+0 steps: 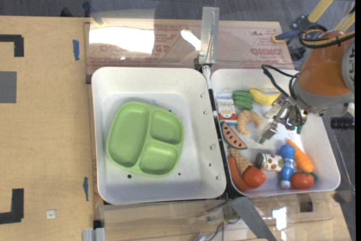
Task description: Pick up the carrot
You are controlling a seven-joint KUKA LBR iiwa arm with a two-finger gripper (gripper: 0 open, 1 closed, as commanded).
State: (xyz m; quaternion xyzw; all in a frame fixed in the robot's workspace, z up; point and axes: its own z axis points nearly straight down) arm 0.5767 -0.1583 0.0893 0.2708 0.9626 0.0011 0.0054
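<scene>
The carrot is a short orange toy lying at a slant near the right bin's front right corner. It lies between a blue bottle and the bin wall, just above a red tomato. My gripper hangs over the middle of the right bin, up and to the left of the carrot and apart from it. Nothing is visibly held in it. Its tip points down-left toward a croissant.
The right bin also holds a banana, a green vegetable, a milk carton, a watermelon slice, a small can, a cone and another tomato. The left bin holds a green divided plate.
</scene>
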